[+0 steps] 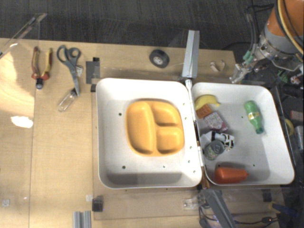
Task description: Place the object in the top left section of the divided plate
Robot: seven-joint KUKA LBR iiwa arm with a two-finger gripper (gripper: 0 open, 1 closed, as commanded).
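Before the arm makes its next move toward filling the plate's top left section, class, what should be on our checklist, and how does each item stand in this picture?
1. Divided plate lies flat in the left bin: ok.
2. Plate sections free of objects: ok.
3. Objects ready in the right bin, such as the green bottle, banana and orange-red item: ok.
4. Green bottle lies apart from the others, easy to reach: ok.
5. Tool is over an object: not ok; it sits beyond the right bin's far edge.
6. Tool open for a grasp: cannot tell.
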